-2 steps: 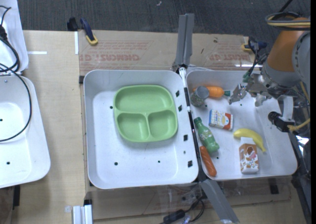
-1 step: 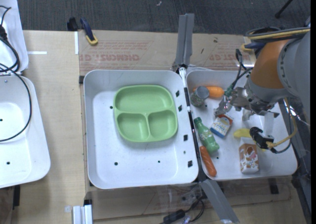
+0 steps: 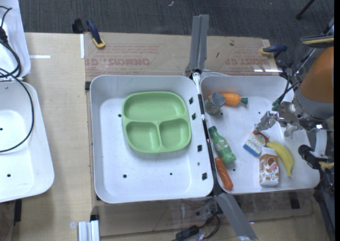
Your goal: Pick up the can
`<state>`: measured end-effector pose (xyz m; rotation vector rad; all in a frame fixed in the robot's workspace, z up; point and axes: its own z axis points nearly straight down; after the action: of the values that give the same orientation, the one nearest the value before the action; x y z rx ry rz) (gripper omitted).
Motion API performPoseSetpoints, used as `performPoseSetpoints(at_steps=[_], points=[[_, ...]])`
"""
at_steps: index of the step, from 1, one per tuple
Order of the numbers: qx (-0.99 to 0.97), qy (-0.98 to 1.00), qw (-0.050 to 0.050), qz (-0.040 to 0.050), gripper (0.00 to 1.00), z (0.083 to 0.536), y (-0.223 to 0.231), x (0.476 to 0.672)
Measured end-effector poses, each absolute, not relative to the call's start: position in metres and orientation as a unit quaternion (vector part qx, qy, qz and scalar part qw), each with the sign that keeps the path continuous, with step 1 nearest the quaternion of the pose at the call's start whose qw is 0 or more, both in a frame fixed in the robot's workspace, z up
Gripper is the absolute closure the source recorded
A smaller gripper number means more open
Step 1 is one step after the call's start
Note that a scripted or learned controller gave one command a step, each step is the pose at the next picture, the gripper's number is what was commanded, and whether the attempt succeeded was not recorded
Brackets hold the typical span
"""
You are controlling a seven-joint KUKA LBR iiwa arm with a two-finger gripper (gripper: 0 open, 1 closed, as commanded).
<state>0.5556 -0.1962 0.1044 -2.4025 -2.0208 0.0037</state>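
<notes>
- I see the can (image 3: 214, 104) lying at the upper left of the right bin (image 3: 297, 184), touching the carrot (image 3: 231, 99).
- My gripper (image 3: 267, 122) hangs mid-right, near the banana (image 3: 283, 155); fingers look spread and empty, though blurry.
- Nothing lifted; approach and grasp remain.

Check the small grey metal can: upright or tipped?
Looks upright: the small grey metal can shows a round top face, in the right white bin, touching the orange carrot.

Even bright overhead light, soft shadows, sharp.
</notes>
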Motion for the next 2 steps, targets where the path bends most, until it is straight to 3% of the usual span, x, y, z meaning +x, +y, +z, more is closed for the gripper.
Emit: performPoseSetpoints(at_steps=[1, 2], points=[[-0.826, -0.564, 0.0, -0.0003, 0.0, 0.091, -0.114, 0.497], [-0.841, -0.54, 0.001, 0.0018, 0.0, 0.097, -0.181, 0.582]])
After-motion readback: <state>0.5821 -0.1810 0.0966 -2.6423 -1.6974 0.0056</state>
